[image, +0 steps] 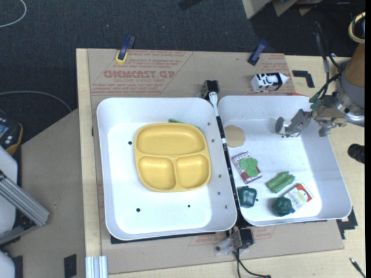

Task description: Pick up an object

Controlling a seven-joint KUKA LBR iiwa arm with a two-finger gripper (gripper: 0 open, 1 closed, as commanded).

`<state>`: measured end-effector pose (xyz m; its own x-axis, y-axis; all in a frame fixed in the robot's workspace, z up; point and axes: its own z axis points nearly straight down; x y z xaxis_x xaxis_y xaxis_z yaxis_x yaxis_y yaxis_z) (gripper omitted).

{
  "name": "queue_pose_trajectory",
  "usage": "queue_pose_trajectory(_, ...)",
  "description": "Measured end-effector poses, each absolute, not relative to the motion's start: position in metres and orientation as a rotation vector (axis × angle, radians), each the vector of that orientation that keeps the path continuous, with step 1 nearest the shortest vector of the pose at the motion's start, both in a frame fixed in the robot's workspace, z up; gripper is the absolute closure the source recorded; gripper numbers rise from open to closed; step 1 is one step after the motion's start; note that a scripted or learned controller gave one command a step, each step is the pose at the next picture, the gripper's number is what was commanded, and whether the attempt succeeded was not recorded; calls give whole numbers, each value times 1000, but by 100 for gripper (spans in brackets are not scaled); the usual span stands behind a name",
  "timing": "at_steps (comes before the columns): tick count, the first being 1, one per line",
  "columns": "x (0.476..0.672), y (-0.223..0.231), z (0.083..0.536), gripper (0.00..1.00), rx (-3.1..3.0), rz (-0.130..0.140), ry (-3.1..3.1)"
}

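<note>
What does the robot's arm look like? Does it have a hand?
The arm comes in from the right and is mostly grey metal, with an orange band near the top edge of the picture. Black cables loop along it. At its end sits a small grey gripper made of blocky metal parts, more like a claw than a hand, over the right white bin.

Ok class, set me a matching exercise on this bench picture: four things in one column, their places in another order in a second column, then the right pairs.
Things:
1. yellow divided plate
2. tan round disc
3. green pod
4. black and white carton

Places:
A. on the cardboard behind the right bin
B. in the left bin
C. right bin, far left corner
D. right bin, near half

Pairs: 1-B, 2-C, 3-D, 4-A
</note>
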<state>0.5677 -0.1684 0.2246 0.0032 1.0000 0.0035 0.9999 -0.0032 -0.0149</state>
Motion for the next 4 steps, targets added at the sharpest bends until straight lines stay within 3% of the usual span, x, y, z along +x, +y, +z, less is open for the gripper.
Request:
queue_pose_trajectory(1, 570, -168, 232, 0, -2221, 1, -2220)
queue_pose_trajectory(4, 567, -161, 82, 0, -2217, 5, -2217)
